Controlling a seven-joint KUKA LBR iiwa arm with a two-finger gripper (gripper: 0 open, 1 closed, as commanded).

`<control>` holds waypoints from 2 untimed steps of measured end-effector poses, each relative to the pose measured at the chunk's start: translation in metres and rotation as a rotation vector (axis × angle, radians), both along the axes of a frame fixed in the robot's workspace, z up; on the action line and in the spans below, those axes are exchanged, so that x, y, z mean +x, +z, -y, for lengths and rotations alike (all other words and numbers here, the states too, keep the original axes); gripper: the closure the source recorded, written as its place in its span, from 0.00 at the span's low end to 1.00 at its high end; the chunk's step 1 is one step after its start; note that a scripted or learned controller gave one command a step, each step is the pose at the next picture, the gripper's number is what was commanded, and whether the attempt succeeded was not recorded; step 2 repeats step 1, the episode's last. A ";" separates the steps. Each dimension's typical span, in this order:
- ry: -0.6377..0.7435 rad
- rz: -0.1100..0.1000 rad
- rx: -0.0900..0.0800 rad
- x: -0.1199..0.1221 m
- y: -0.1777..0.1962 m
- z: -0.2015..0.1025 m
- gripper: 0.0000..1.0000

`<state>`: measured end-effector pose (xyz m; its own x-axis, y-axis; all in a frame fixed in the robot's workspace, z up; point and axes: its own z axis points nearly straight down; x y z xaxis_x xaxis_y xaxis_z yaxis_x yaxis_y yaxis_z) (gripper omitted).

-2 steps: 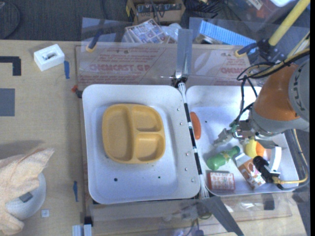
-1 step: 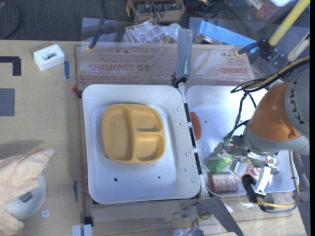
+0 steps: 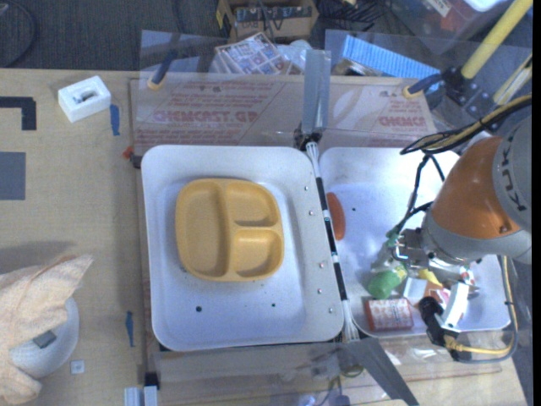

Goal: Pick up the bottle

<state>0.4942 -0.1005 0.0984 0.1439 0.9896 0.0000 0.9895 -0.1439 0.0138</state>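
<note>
The bottle [image 3: 390, 314], whitish with a red label, lies on its side at the front edge of the right bin [image 3: 363, 176]. A green object [image 3: 385, 282] rests just behind it, touching or nearly touching it. My gripper [image 3: 416, 266] hangs low over the right bin, directly right of the green object and just behind the bottle. The grey wrist and orange band [image 3: 475, 200] above it cover that part of the bin. Nothing can be seen held in the gripper.
An orange-red item [image 3: 336, 214] lies along the right bin's left wall. The left bin [image 3: 161, 227] holds a yellow divided tray [image 3: 230, 228]. Cables and a small orange piece [image 3: 437, 295] sit by the gripper. A cloth [image 3: 38, 299] lies on the bench at left.
</note>
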 end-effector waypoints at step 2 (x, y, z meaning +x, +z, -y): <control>-0.027 -0.013 0.001 0.089 0.181 -0.017 1.00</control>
